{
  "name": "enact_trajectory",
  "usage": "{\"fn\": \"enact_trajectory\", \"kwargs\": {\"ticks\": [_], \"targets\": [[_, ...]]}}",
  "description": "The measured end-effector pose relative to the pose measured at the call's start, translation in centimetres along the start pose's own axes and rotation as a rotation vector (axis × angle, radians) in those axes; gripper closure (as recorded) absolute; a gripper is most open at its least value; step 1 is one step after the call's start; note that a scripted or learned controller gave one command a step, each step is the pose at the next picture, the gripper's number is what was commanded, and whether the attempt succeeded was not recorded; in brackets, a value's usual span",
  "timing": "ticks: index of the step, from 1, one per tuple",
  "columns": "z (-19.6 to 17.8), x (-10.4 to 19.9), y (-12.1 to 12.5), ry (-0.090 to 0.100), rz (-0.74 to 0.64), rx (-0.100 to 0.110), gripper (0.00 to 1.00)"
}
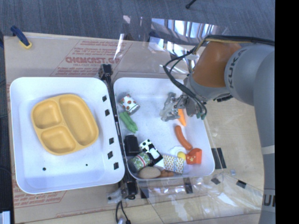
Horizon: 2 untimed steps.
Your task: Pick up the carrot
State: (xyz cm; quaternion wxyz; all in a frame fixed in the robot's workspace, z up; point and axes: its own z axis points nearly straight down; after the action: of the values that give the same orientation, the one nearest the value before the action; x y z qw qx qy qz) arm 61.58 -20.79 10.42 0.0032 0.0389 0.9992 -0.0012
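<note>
The gripper point(172, 107) hung over the right bin point(154, 85); the carrot point(181, 117) lay just right, near-upright; finger state unclear.

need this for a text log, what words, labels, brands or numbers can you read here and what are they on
"CHEMCAST": red print on the brown paper sheet behind the bins; the smaller red lines around it are too blurred to read.
Red print on the same paper along the bottom left edge: too small to read.
Can label in the right bin: blurred, unreadable.
Small packets at that bin's front: patterned, no legible words.
Yellow plate: no text.
</note>
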Motion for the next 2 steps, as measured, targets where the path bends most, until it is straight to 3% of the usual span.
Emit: {"fn": "enact_trajectory", "kwargs": {"ticks": [1, 2], "targets": [[-12.0, 0.0, 1.2, -0.005, 0.324, 0.001, 1.0], [-2.3, 3.7, -0.5, 0.01, 0.038, -0.002, 1.0]]}}
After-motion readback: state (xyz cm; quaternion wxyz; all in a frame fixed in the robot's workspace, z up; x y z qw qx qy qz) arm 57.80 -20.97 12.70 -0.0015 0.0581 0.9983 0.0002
